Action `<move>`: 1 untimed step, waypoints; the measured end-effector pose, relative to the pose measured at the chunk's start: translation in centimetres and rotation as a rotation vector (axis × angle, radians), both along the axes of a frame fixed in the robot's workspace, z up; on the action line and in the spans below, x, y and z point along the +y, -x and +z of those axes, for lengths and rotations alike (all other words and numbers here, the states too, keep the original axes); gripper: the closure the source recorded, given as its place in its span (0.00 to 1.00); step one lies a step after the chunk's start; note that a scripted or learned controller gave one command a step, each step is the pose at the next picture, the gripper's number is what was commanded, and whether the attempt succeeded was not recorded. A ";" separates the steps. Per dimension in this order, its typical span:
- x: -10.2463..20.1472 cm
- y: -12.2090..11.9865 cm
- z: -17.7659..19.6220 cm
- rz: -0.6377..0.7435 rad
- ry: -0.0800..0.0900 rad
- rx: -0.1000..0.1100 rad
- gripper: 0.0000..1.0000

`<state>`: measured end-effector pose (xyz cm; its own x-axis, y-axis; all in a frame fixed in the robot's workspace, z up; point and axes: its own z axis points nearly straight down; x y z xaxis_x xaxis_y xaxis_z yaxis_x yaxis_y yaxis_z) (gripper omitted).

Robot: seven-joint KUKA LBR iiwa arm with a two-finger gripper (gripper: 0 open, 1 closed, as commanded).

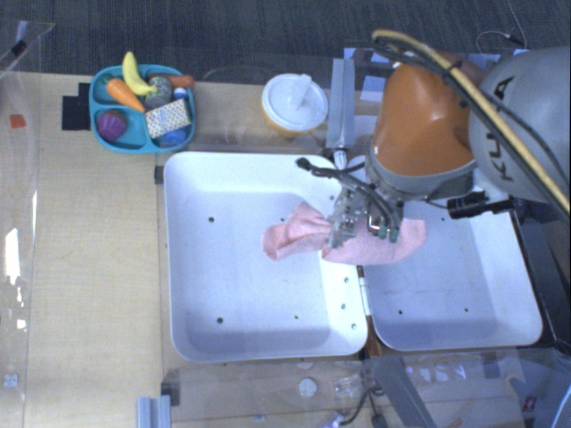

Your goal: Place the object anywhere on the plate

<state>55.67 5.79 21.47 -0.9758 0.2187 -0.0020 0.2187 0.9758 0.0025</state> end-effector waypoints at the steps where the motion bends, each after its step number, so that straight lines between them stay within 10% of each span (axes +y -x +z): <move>1: 4.7 2.0 0.6 0.221 0.000 -0.002 1.00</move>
<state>53.71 10.47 22.12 -1.0000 -0.0003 -0.0035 -0.0003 1.0000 0.0025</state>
